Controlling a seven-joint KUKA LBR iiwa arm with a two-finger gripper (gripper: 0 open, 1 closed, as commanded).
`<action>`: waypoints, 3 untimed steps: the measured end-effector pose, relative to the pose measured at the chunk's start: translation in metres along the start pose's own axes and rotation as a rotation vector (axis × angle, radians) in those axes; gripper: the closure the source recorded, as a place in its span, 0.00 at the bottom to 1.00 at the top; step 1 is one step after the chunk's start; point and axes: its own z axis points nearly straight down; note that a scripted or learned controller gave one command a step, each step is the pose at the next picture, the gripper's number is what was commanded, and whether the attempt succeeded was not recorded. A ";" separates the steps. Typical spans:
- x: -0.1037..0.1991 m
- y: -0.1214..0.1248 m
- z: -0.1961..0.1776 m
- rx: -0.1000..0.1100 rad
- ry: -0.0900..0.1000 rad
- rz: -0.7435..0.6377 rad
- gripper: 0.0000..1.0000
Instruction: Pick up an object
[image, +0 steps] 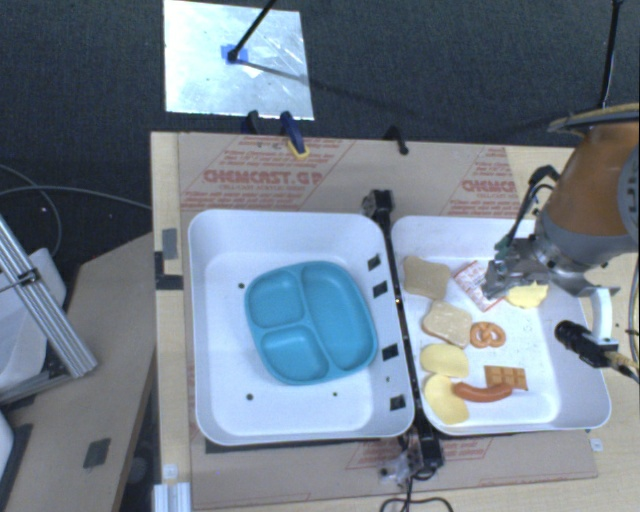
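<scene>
The objects to pick, small flat toy food pieces, lie in the white shallow bin on the right (575, 400) of the frame. We see the grey two-finger gripper (497, 281) low over the upper part of this bin, at a red-and-white flat packet (468, 281) and just left of a pale yellow piece (528, 295); whether it pinches something we cannot tell. Below it lie a tan bread slice (446, 323), an orange pretzel (487, 334), a yellow oval chip (444, 359), a brown waffle bar (505, 378) and a red sausage (479, 392). Another tan slice (427, 277) lies at upper left. The left white bin (215, 330) holds a blue compartment plate (310, 322).
</scene>
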 end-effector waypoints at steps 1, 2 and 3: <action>0.021 0.017 0.072 0.007 0.002 -0.005 1.00; 0.109 -0.002 -0.020 -0.003 0.004 -0.011 1.00; 0.150 -0.038 -0.014 0.007 0.003 -0.007 1.00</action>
